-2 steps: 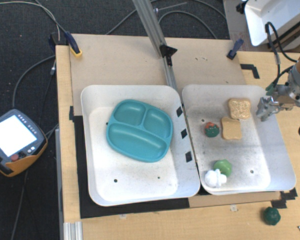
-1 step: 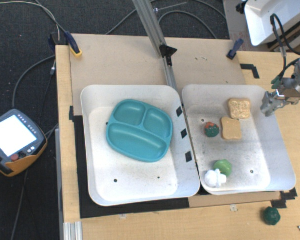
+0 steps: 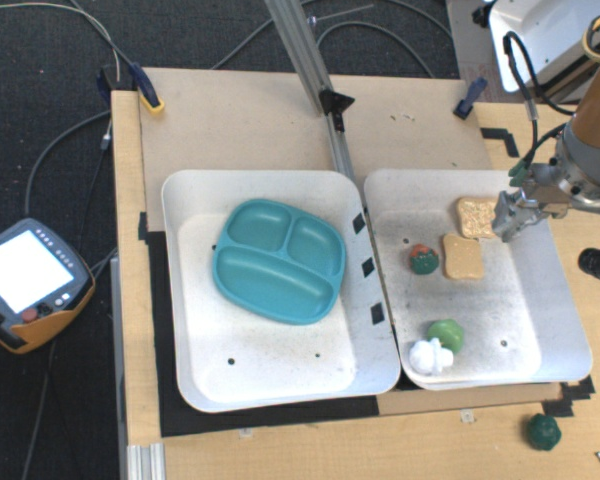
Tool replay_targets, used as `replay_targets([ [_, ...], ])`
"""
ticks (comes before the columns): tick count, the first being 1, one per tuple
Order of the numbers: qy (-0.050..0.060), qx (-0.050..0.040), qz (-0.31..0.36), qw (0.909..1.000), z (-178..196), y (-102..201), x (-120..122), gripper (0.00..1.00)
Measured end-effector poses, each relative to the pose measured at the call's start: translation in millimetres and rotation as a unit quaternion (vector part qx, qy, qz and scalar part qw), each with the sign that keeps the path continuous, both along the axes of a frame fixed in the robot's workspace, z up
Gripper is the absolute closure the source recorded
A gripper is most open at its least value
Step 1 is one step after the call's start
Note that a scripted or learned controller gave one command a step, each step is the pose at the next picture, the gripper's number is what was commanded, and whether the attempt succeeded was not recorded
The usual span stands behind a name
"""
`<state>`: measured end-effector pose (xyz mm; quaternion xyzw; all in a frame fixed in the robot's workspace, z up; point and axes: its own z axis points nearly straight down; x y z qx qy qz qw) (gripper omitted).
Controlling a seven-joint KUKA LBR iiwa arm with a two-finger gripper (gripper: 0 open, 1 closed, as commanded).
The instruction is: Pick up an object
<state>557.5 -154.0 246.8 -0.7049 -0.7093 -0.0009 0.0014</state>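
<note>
Pick not yet made: the tool (image 3: 507, 215) sits low in the right bin (image 3: 540, 298), touching or just beside the upper cracker (image 3: 474, 215); whether it is open or gripping, I cannot tell. A second cracker (image 3: 463, 256) lies just below, long axis running roughly up-down the view. Grasp and lift remain, by my reading.

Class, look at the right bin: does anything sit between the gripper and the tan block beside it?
Nothing visible does. The gripper sits right at the edge of the upper tan block in the right bin, with no other item between them.
</note>
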Motion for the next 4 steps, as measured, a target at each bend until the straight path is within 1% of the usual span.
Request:
replay_targets([
  [1,0.001,0.0002,0.000,1.0000,-8,60,-14,1.00],
  [2,0.001,-0.0002,0.000,1.0000,-20,111,-18,1.00],
  [3,0.001,-0.0002,0.000,1.0000,-18,175,-25,1.00],
  [4,0.002,-0.0005,0.000,1.0000,-28,223,-39,1.00],
])
